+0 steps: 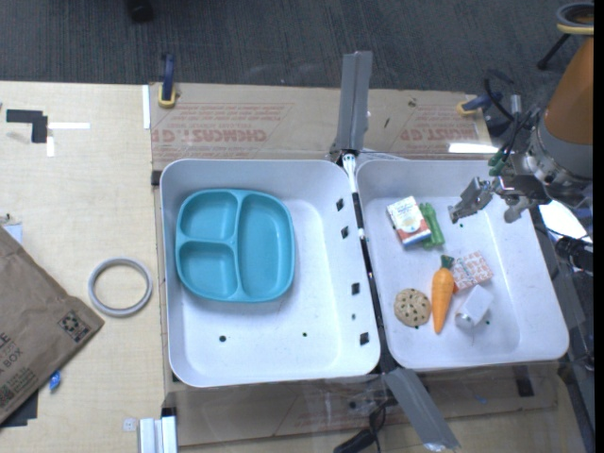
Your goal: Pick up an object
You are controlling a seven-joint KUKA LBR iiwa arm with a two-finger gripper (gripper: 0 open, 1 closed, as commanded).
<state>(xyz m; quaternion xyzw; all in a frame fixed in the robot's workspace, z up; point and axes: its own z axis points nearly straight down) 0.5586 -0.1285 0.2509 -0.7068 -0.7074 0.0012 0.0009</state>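
Gripper (491, 199) hangs over the far right part of the right bin (538, 347), its two fingers spread apart with nothing between them. Taking the toy carrot (442, 298) as the landmark, the tool sits up and to the right of it, well apart from its leafy top.

Any of the small items could serve as the object to pick, and they are crowded, which is the main hazard. A cookie (411, 307) lies just to the carrot's left, near touching. A patterned red-and-white packet (472, 269) presses against the carrot's upper right, and a pale white piece (474, 307) sits just right of its lower half. A small carton (408, 221) with a green object (433, 225) beside it lies above and left of the carrot.

A descent among these neighbours could catch two things at once or push one aside, and the carrot's tapered, rounded body would likely slip from a pinch.

Far left of the carrot, the left bin (189, 347) holds a blue divided plate (234, 245).
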